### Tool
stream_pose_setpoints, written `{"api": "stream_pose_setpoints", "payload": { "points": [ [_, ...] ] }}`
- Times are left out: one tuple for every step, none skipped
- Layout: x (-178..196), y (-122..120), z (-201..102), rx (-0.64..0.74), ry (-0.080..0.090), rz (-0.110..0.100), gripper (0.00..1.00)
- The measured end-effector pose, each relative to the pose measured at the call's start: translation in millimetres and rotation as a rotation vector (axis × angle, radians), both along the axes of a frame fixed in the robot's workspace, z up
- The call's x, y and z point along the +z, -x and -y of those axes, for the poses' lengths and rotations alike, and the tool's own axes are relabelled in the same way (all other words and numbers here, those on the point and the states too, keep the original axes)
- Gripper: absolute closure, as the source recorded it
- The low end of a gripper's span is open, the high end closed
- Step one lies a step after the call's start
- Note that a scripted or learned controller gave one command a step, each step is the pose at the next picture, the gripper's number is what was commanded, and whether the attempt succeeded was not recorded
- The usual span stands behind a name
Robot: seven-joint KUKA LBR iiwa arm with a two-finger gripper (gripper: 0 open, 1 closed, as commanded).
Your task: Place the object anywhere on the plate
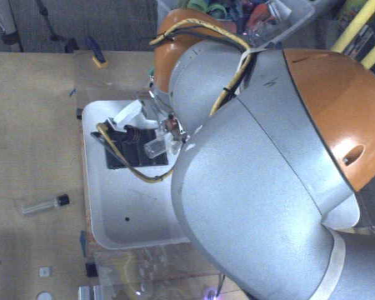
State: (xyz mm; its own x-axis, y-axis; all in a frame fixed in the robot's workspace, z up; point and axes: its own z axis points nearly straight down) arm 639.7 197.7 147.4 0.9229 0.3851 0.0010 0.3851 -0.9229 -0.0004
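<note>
Smooth grey arm (250, 186), shallow white bin (106, 224)

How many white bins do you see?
1. A white bin sits left of the big grey arm. The arm covers much of the bench, so another bin may be hidden beneath it.

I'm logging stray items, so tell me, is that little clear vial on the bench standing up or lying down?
Lying down. The clear vial rests on its side on the wooden bench, dark cap pointing right, outside the white bin.
</note>
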Motion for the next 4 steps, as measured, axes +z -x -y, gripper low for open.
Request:
{"api": "stream_pose_setpoints", "payload": {
  "points": [
    [66,-7,-27,0.508,0.001,-0.004,1.0],
    [21,-24,-28,0.889,0.0,-0.006,1.0],
    [31,-24,-31,0.892,0.001,-0.006,1.0],
    [181,2,-28,0.891,0.001,-0.001,1.0]
  ]
}}
